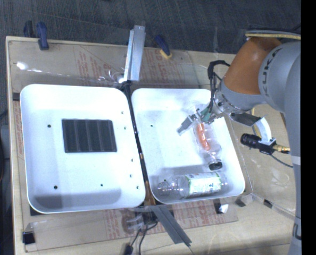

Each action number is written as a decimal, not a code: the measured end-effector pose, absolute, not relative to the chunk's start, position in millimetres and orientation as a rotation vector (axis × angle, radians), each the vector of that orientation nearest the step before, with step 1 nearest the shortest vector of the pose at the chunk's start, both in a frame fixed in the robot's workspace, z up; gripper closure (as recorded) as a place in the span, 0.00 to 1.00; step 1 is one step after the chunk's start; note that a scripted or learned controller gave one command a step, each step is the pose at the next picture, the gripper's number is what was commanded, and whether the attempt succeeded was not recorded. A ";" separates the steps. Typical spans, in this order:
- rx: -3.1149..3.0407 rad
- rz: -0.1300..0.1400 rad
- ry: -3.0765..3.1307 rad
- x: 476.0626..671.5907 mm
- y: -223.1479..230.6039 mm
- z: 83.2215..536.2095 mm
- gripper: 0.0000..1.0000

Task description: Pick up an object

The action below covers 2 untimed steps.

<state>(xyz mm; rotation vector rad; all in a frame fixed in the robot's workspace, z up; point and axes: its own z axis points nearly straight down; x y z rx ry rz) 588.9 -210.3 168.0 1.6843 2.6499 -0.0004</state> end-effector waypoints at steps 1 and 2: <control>1.633 -0.001 2.687 587.4 -208.6 166.4 0.00; 1.632 -0.002 2.688 592.9 -208.3 143.5 0.00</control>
